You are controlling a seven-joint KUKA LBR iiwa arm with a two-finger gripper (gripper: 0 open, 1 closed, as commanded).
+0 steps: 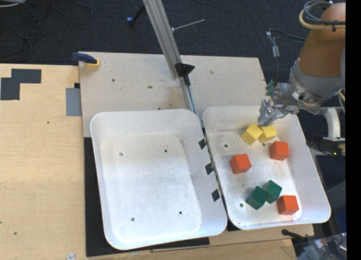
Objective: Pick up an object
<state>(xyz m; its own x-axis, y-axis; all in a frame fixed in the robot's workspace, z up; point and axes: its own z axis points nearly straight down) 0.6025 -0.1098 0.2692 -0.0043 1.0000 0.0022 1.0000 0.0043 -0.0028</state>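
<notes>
The right bin [316,197] holds two yellow cubes [252,134] [268,133] side by side near its far end. Three orange-red cubes lie in it too: one mid-left [240,163], one at the right [279,150], one at the near right [288,205]. Two green cubes [258,198] [272,189] touch each other near the front. My gripper [265,117] hangs just above and behind the yellow cubes, at the bin's far edge, pointing down. Nothing shows between its fingers.
The left bin [107,140] stands beside the right one, with black clips along the shared rim [207,154]. A slanted aluminium post [163,33] rises behind the bins. A blue-and-yellow clamp [86,59] sits at the bench's far left corner.
</notes>
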